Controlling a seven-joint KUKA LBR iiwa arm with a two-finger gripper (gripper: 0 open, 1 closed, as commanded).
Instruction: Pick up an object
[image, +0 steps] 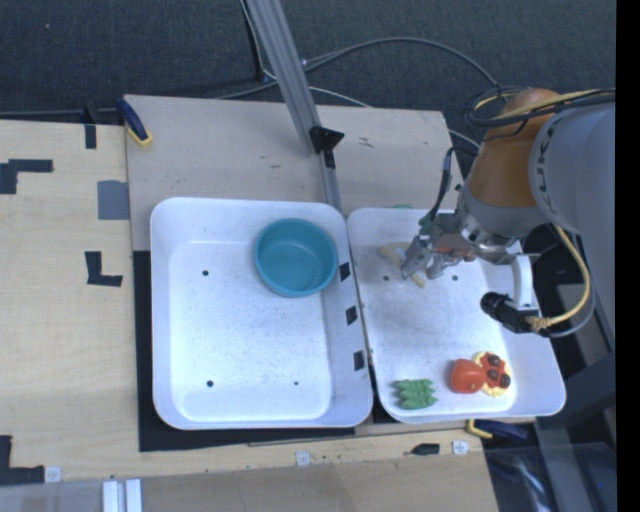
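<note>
Gripper low in right bin

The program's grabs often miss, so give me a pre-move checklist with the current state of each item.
1. Gripper over the right bin: ok, it sits at the bin's upper part.
2. Object under gripper: cannot tell; a small pale item lies beside it, blurred.
3. Object held: cannot tell.
4. Other targets reachable: ok, the green toy and the red and yellow toy lie apart at the bin's near edge.
5. Blue bowl out of the way: ok, it is in the left bin.
</note>
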